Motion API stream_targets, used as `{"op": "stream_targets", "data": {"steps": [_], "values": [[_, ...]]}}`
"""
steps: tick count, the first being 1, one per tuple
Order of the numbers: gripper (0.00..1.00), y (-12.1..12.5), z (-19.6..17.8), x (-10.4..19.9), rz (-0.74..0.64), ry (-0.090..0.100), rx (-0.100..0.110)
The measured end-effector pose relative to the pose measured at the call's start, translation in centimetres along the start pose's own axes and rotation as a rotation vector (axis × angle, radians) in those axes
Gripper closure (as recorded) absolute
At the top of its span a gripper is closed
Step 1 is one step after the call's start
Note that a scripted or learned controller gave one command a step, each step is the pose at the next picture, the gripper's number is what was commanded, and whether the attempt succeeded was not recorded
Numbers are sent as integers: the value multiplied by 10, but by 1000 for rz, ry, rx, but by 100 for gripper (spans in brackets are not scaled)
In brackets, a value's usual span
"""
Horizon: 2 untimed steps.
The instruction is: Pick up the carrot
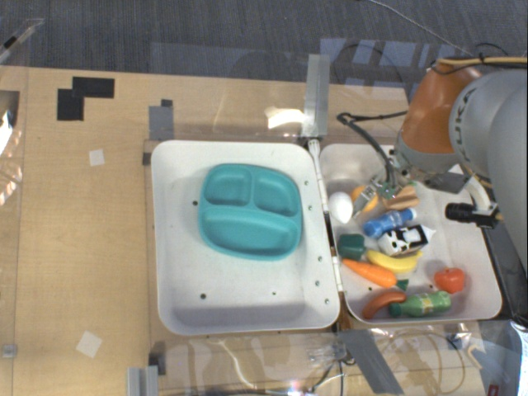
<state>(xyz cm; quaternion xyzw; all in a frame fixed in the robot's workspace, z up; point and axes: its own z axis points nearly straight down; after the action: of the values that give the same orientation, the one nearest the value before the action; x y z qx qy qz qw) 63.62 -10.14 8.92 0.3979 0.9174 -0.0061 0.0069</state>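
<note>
One carrot (pixel 370 272), partly under banana (pixel 393 261)

teal divided tray (pixel 250 210) in left bin (pixel 177 304), carrot (pixel 370 272) at six o'clock of claw (pixel 386 190), banana (pixel 393 261) touching carrot

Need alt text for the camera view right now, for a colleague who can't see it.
The grey arm's gripper hovers over the right bin, above the carrot, which lies among a banana, tomato and egg. The left bin holds a teal divided plate.
</note>
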Motion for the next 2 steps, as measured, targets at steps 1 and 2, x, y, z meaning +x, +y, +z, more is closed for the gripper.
{"op": "stream_targets", "data": {"steps": [1, 2], "values": [[0, -12, 0, 18, 186, 4, -7], [100, -7, -14, 17, 178, -3, -17]]}}
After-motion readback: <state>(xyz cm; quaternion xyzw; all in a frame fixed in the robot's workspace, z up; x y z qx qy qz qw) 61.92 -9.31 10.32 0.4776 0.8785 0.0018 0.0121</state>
